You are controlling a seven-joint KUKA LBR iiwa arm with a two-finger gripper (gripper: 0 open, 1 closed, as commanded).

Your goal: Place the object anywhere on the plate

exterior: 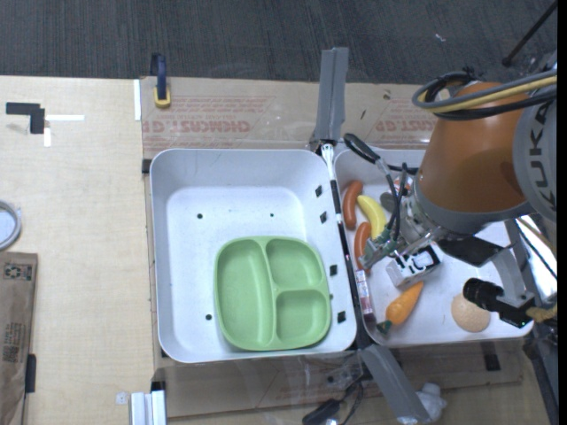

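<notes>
While your arm [483, 153] leans in from the right over the right bin [443, 321], its pincer [394, 246] hangs low among the toy food; you cannot tell how it is set. "KUKA" shows on the arm. The carrot [405, 305] lies just below; the green plate [272, 293] sits bare in the left bin [177, 237].

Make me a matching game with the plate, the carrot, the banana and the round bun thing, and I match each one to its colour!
Things:
1. plate
2. carrot
3. banana
4. round bun

Colours:
A. yellow
B. pale tan
C. green
D. orange

Right pairs: 1-C, 2-D, 3-A, 4-B.
</notes>
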